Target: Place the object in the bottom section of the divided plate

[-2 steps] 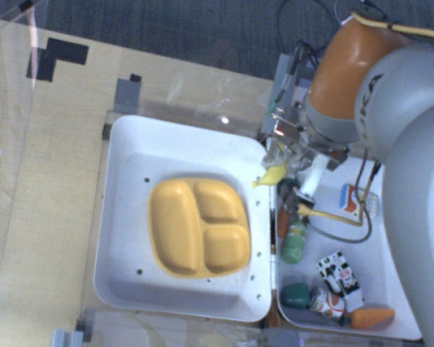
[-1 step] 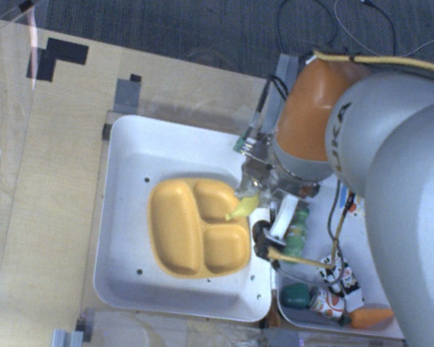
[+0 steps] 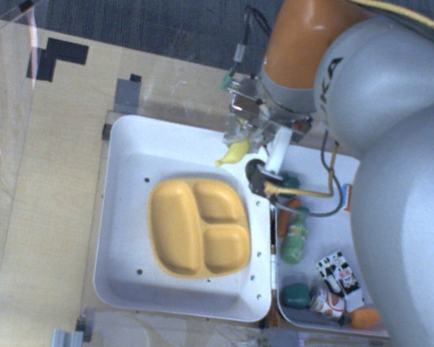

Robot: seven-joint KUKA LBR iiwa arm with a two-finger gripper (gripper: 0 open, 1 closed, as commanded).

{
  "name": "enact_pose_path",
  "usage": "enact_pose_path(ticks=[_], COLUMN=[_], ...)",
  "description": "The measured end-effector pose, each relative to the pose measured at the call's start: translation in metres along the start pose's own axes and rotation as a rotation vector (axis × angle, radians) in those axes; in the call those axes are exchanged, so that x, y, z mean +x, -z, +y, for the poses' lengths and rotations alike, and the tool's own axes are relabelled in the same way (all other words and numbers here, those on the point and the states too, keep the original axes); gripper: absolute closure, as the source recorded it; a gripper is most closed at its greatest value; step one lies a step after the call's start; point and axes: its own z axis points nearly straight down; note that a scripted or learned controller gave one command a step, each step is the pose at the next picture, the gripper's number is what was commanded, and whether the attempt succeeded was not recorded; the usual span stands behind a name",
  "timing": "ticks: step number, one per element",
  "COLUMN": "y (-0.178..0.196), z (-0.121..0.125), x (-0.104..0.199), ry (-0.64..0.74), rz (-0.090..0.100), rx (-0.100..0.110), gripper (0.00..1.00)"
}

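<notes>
Item: yellow object [image 3: 232, 153], pinched in my closed hand [image 3: 238, 143] above the left bin [image 3: 113, 275], at twelve o'clock from the divided plate [image 3: 198, 227]. Handling: carry toward six o'clock, lower, then release.

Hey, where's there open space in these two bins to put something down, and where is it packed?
Free: the left bin's floor left of the yellow divided plate, plus the strip below it. All three plate sections are bare. Crowded: the right bin, with a green bottle, teal item and orange piece. The end effector and a yellow object occupy the left bin's upper right corner.
</notes>
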Motion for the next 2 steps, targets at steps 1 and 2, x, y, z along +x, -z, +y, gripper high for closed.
enact_pose_path(ticks=[1, 2], y=[-0.0678, -0.0676], z=[-0.0688, -0.0687], x=[-0.0462, -0.0463], ry=[-0.103, -0.104], rz=[-0.001, -0.001], rx=[0.005, 0.005], gripper=[1.0, 0.0])
